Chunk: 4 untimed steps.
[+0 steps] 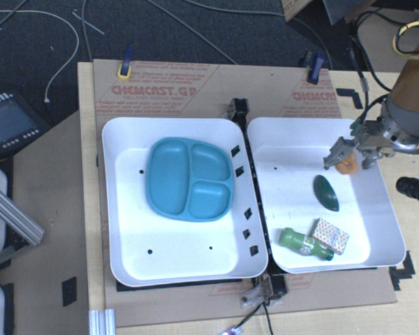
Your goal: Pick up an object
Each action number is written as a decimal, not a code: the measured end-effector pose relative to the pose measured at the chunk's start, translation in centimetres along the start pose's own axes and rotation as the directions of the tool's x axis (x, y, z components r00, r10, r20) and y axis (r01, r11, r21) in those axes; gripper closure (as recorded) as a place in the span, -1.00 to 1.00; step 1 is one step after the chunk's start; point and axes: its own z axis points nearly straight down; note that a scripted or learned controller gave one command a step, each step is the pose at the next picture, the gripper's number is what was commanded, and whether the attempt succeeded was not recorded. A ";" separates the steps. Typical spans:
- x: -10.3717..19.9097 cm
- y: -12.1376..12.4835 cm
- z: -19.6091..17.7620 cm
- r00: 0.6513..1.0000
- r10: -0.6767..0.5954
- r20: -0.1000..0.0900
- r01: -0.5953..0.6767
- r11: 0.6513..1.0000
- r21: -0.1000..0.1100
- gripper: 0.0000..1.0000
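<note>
My gripper hangs over the upper right part of the right bin, fingers spread apart, with a small orange object showing between and just below the tips; whether they touch it I cannot tell, and nothing is clamped. Risk, as I judge it: the orange object is small and rounded and lies toward the bin's 3 o'clock wall, so a closure slightly off centre could squeeze it out sideways or shut on air. At 7 o'clock from my tips lies a dark green oval, its long axis running from about 11 to 5 o'clock, narrower end up toward me; should I go for it instead, closing along that axis rather than across it would likely let it slide free. Farther at 7 o'clock, near the bin's front rim, a green bottle lies with its long axis from about 10 to 4 o'clock, touching a patterned packet; the two could come up, or shift, together. At 9 o'clock, the left bin holds a blue tray, well apart.
</note>
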 end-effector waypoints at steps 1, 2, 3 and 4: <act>0.0 0.3 -0.8 1.000 -0.004 0.003 0.004 1.000 -0.014 -1.00; -0.6 1.1 4.6 1.000 -0.003 0.002 0.003 1.000 -0.011 -1.00; -0.2 1.5 9.0 1.000 -0.004 0.001 0.004 1.000 -0.009 -1.00; -0.1 1.5 11.6 1.000 -0.004 0.002 0.004 1.000 -0.011 -1.00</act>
